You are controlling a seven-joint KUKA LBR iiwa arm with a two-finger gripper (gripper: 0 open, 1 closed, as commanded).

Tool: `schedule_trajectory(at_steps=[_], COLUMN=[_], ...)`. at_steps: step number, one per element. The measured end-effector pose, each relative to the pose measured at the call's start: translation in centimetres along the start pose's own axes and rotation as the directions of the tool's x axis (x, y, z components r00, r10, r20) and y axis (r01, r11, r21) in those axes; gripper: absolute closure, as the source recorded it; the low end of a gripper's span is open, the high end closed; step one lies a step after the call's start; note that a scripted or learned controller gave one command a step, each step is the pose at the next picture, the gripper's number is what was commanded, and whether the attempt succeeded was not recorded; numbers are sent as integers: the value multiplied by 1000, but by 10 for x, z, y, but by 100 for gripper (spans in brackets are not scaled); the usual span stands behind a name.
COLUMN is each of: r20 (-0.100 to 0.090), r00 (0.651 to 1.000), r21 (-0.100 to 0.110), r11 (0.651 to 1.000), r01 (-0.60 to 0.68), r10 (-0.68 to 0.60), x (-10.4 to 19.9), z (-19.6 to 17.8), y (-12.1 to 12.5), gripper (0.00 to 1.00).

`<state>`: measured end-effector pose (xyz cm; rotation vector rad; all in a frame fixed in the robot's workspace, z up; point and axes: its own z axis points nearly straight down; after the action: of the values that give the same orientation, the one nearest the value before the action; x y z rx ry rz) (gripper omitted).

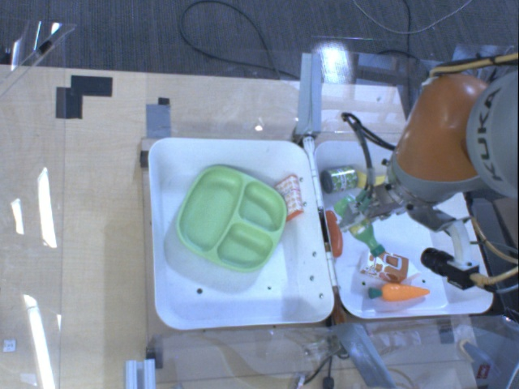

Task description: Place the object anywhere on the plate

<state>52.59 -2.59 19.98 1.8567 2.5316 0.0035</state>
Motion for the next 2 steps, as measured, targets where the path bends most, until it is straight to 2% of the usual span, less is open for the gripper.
schedule_trajectory(at_steps=[1, 2], r20=[1, 0], r00=[998, 954], r21=[-6, 0], r11=[998, 954], r01=[66, 299], r10=[-66, -299], x=[89, 53], z=[-74, -11], y=[57, 87], gripper=[100, 100])
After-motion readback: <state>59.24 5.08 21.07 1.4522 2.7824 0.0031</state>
